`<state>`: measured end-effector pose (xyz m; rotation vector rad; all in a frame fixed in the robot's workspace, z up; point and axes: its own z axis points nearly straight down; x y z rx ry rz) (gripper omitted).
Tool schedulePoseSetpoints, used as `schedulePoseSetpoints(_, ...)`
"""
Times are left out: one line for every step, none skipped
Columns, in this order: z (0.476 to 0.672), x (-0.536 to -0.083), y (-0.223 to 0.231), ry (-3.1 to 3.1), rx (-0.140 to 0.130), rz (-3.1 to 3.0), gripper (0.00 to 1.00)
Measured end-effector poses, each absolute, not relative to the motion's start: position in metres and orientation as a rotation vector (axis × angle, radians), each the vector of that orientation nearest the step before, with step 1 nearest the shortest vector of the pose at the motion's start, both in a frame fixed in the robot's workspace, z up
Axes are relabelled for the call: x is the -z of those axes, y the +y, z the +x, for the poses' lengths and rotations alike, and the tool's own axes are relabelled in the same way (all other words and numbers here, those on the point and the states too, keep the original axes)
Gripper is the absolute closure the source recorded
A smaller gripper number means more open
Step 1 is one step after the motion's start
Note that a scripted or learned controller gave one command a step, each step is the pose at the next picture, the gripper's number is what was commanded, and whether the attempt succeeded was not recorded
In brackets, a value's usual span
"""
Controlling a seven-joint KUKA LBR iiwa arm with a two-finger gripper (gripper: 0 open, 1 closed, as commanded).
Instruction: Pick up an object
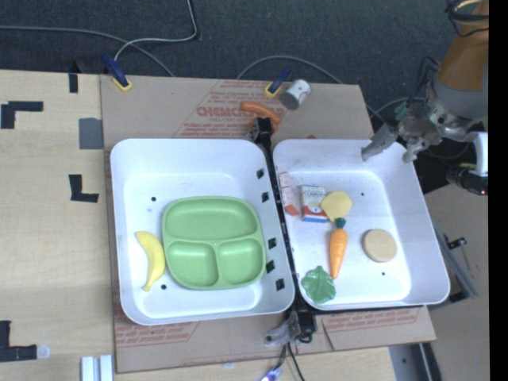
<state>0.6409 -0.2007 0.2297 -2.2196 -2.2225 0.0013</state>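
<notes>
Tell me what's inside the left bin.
A green divided plate and a yellow banana beside it lie in the left bin. The bin floor under the plate is covered.

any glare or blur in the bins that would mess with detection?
Camera view: even, soft light; mild glare washes out the white bin floors; carrot, banana and green tray stay sharp with faint shadows; the gripper at the right bin's top corner looks slightly soft.

Two white bins (131,169) of smooth plastic, faintly glossy. Matt green plastic divided plate (213,240); glossy yellow plastic banana (151,259). Smooth plastic carrot (338,252), matt tan round biscuit (380,245). Printed brown cardboard (206,111) underneath, on pale wood-look bench (44,236).
</notes>
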Motion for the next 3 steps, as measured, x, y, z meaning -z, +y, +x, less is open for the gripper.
schedulePoseSetpoints(0.605,-0.130,-0.155,-2.220,-0.003,-2.217,0.00)
schedulePoseSetpoints(0.546,-0.086,-0.118,-2.222,0.001,-2.221,0.00)
schedulePoseSetpoints(0.520,-0.087,-0.100,-2.225,0.004,-2.225,0.00)
